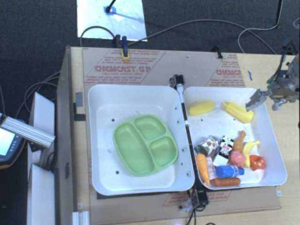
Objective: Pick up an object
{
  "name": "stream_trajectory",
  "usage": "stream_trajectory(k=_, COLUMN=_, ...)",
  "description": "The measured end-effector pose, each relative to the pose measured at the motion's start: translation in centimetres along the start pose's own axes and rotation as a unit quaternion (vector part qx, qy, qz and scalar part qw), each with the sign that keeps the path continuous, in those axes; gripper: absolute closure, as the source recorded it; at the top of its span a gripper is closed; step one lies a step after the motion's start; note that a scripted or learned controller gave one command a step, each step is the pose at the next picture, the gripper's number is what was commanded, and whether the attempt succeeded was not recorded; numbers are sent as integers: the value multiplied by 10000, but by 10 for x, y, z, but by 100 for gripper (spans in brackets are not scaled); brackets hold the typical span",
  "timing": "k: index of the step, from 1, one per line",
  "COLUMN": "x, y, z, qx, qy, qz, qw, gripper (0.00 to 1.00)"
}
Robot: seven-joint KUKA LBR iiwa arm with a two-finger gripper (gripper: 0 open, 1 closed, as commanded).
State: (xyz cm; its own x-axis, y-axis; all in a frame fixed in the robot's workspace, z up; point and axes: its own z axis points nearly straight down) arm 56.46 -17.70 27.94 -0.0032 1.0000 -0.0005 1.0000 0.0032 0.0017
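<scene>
Arm (pixel 291 74) cut off at right edge; tool (pixel 265 99) blurred.

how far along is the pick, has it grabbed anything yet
Nothing looks picked yet. The gripper sits at the right bin's far right edge, right beside the yellow bottle, with no object seen between its fingers. The toy pile and the yellow corn lie in the bin. Grasping and lifting remain.

Even overhead light is flooding the bench, the white bins (pixel 140 95) glaring softly. A shiny sheet (pixel 111 11) on the far floor is blowing out. Shadows staying faint. The gripper (pixel 263 101) at right is blurring, details looking soft.
</scene>
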Motion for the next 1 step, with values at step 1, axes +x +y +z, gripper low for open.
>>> stream_trajectory(k=1, x=-12, y=26, z=195, qx=-6, qy=-4, qz=10, qw=10000, gripper=0)
